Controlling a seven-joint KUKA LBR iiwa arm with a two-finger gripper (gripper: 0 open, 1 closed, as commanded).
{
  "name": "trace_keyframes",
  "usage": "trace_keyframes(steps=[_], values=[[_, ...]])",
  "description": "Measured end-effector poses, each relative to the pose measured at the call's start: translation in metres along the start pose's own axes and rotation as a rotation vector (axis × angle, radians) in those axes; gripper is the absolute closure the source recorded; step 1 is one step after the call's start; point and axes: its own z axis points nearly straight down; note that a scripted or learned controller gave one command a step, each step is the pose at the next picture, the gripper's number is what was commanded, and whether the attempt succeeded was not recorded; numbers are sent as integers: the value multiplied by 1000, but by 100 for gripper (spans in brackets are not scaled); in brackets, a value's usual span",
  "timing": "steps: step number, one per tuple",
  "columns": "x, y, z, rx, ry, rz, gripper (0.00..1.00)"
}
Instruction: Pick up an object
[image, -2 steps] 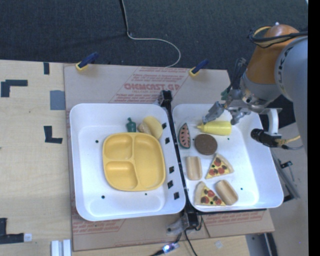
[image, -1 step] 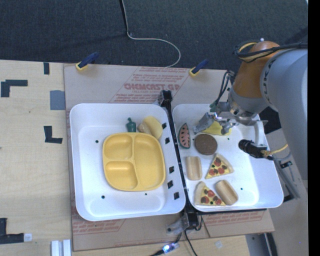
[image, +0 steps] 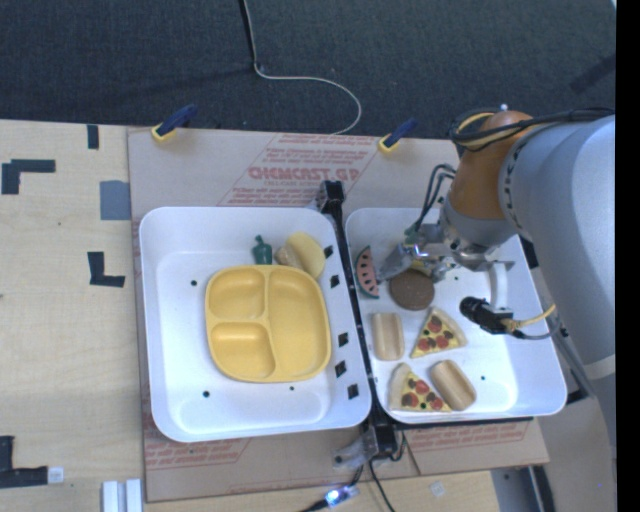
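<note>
Camera view
Gripper (image: 412, 262): low in the right bin (image: 530, 395), directly above the brown round patty (image: 411, 292); whether it is spread or pinching cannot be told.
Patty: flat, round, no long axis, between the watermelon slice (image: 366, 271) and a pizza slice (image: 438, 334).
Left bin (image: 170, 330): yellow divided plate (image: 268, 322).

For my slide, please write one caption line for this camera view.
KUKA arm's gripper hangs over a brown round patty in the right bin; a yellow divided plate lies in the left bin.
</note>
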Motion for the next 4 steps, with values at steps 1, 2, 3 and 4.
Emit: trace_keyframes(steps=[1, 2, 3, 4], values=[[0, 2, -14, -5, 0, -1, 100], [-5, -5, -64, -6, 1, 2, 100], [1, -1, -126, -8, 1, 0, 100], [2, -1, -144, -4, 2, 0, 100]])
